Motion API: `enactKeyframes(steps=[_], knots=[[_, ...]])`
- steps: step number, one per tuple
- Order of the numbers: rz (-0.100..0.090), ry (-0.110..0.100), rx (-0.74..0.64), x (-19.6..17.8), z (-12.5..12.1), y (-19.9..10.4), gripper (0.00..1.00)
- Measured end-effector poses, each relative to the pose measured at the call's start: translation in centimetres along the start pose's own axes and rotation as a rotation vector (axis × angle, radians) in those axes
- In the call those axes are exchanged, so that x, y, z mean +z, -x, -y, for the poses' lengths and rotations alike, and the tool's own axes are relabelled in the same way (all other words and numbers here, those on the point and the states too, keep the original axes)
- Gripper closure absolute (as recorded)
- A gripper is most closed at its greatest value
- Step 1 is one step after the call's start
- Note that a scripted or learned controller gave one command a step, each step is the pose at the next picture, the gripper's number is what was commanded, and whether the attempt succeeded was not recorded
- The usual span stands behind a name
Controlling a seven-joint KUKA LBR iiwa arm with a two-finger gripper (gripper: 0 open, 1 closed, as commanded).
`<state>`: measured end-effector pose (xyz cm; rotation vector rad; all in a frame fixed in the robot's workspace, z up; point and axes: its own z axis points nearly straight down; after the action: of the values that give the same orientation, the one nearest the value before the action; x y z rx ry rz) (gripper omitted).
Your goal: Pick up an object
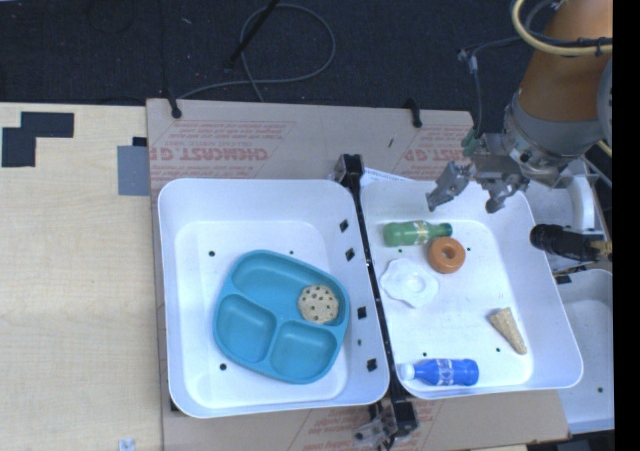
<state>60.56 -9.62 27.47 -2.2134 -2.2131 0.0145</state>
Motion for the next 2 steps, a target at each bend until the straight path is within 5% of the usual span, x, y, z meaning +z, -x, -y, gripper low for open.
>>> enactKeyframes(steps=[1,2], knots=[[0.001,0.011,-0.002,-0.7,-0.2,0.0,0.00],[0.001,0.007,0.000,3.8,-0.4,0.4,0.00]])
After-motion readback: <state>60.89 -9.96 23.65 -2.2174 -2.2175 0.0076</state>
